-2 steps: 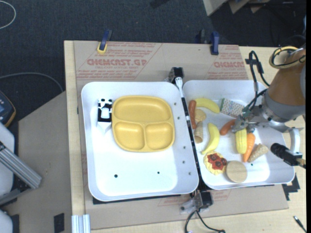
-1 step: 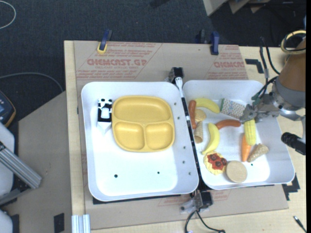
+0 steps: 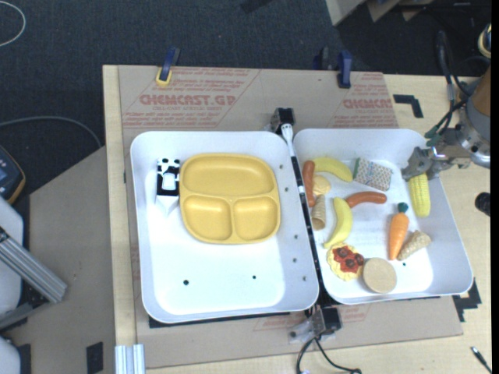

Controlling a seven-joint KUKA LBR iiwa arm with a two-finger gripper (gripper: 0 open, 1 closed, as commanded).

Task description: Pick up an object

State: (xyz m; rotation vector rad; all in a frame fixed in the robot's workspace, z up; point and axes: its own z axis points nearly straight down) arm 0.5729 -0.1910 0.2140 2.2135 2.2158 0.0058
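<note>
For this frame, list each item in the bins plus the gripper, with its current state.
Gripper: low over the right bin's far right side, just above the corn.
Corn cob: lying flat, not lifted.
Carrot: lying, leafy end up-frame.
Large banana: lying flat.
Small banana: lying flat.
Sausage: lying flat.
Pizza slice: lying flat.
Yellow divided plate: right side up in the left bin, nothing on it.
</note>
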